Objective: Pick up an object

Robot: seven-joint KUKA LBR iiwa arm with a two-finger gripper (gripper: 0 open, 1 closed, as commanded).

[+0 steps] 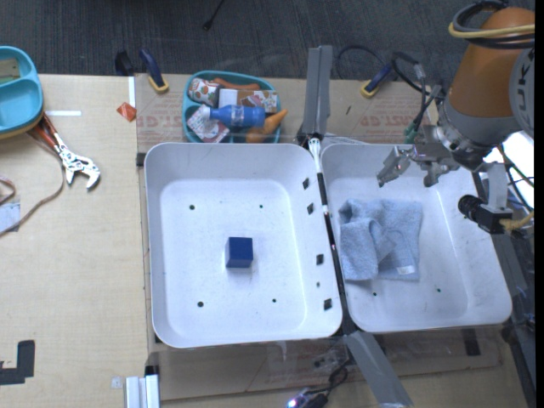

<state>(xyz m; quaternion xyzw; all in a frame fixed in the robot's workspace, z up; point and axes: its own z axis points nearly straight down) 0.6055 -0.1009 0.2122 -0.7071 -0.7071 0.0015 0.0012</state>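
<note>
Camera view: gripper (410, 167) hangs over far edge of right bin (476, 308), fingers spread apart, gripping nothing. Grey-blue towel (382, 238) lies crumpled in right bin, long axis roughly left-right. Blue cube (240, 252) sits mid left bin (161, 253).

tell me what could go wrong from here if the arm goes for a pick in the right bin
1. The gripper hangs over the right bin's back edge, beyond the grey-blue cloth, so a straight descent would likely close on bare floor.
2. The cloth lies folded and limp; a pinch might catch one layer and slip off.
3. The blue block sits in the left bin, across the divider, a longer reach.
</note>
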